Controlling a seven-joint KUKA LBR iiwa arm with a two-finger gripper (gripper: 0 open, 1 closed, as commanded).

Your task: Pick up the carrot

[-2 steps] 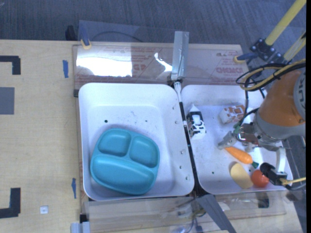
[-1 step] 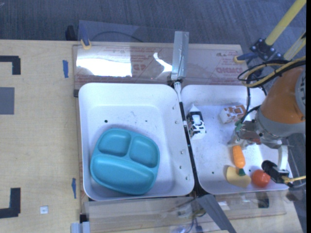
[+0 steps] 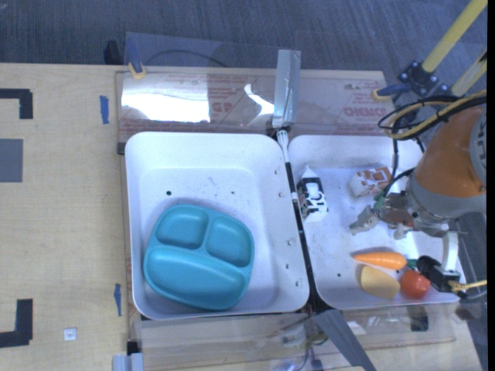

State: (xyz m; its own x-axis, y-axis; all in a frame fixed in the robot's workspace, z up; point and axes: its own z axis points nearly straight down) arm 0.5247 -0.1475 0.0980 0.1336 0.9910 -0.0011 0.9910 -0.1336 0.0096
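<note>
Where the two shallow white plastic bins stand side by side, the left bin (image 3: 139,207) is seen to hold a blue plastic divided plate (image 3: 199,256). In the right bin (image 3: 340,284) the orange carrot (image 3: 379,260) lies near the front wall, touching a yellow wedge-shaped piece (image 3: 378,283), with a red tomato-like ball (image 3: 415,284) just beside. A small black-and-white carton (image 3: 312,196) and a brown-and-white packet (image 3: 370,181) are also placed there; their print cannot be read. The metal two-finger gripper (image 3: 370,219) hangs above the carrot, its state cannot be told.
</note>
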